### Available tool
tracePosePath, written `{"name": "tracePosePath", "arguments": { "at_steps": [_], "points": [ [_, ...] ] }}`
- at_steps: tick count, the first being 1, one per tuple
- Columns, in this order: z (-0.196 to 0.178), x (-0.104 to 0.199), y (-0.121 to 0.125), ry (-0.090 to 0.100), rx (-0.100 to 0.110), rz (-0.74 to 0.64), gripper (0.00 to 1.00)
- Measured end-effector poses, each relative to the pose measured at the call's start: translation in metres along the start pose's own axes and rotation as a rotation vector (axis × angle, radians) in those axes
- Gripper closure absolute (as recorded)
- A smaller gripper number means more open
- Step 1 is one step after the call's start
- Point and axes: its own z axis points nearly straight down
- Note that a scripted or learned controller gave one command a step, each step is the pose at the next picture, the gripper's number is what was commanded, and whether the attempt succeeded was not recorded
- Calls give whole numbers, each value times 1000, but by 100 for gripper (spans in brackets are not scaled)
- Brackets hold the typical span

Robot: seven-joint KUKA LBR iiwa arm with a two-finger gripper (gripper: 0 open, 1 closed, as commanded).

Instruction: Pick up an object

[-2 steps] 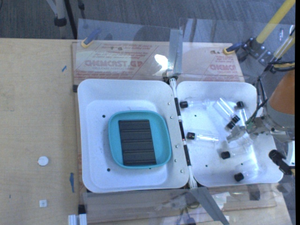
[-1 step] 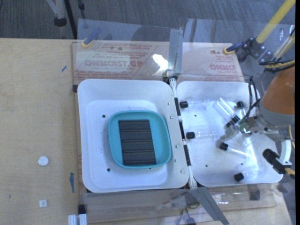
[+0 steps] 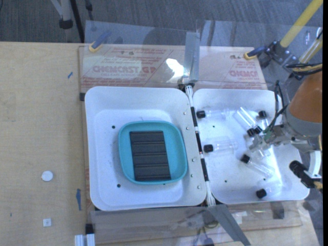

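Single fixed cam above the bench (image 3: 36,111), angled down from the near side. Both white bins in frame: left bin (image 3: 97,117), right bin (image 3: 225,183). Floor visible at far edge. Arm (image 3: 307,104) enters from right. Mid-range, whole workspace covered.

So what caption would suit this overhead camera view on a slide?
Robot arm's gripper lowered among clear vials in the right bin; teal tray in the left bin.

Right bin (image 3: 225,186): clear tubes (image 3: 246,137) crowd 12 to 4 o'clock, beneath the arm (image 3: 307,106); the 8 o'clock floor lies free. Left bin (image 3: 97,137): teal tray (image 3: 152,151) occupies centre.
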Motion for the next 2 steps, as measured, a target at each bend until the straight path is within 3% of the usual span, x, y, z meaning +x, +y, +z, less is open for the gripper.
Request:
{"name": "tracePosePath", "arguments": {
  "at_steps": [1, 2],
  "points": [
    [-112, 48, 85, 1, 5, -154, 100],
    [-118, 105, 124, 0, 5, -49, 100]
  ]
}}
